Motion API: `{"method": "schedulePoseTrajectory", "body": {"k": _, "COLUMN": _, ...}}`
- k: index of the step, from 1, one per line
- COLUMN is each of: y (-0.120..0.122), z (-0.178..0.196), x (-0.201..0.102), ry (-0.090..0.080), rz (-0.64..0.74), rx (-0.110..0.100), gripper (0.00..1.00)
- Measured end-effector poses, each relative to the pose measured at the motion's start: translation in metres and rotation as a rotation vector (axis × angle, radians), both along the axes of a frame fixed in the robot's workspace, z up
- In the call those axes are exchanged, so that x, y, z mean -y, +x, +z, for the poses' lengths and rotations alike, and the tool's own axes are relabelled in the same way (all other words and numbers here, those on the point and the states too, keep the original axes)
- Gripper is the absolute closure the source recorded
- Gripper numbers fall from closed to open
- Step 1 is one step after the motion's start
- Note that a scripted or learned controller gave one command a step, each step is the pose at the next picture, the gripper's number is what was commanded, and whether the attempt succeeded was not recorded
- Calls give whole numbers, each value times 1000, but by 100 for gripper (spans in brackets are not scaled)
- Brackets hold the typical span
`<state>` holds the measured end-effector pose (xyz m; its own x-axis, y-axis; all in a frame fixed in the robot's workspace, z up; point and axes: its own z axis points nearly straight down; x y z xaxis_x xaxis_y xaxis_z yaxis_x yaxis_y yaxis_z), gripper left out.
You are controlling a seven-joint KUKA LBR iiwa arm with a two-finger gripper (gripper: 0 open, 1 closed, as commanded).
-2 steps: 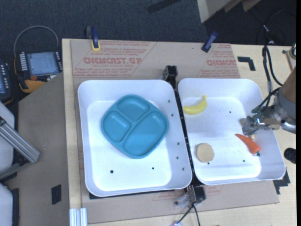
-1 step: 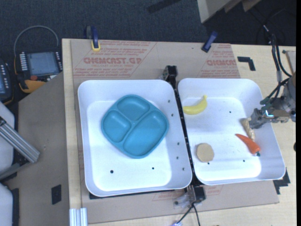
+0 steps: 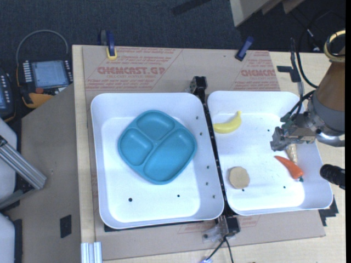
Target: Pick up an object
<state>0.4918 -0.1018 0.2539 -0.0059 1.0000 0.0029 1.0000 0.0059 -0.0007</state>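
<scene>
The round tan cookie (image 3: pixel 239 177) lies low in the right bin (image 3: pixel 258 204). The jaws (image 3: pixel 286 141) hover over a carrot (image 3: pixel 290 166) by the right wall; whether they gape, I cannot tell. The wall may block a finger, and the carrot could roll away.

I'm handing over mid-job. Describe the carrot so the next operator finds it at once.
Look in the right bin, along its right wall. The carrot lies there just below the gripper, pointing down and to the right. It is the only orange, pointed thing: the banana is yellow and curved, the cookie round and tan.
</scene>
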Motion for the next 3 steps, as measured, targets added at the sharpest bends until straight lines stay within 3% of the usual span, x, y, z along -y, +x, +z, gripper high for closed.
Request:
{"method": "schedulePoseTrajectory", "body": {"k": 2, "y": 9, "z": -25, "x": -100, "ry": -1, "rz": -1, "rx": -3, "gripper": 100}}
{"method": "schedulePoseTrajectory", "body": {"k": 3, "y": 15, "z": -20, "x": -149, "ry": -1, "rz": 0, "rx": 2, "gripper": 100}}
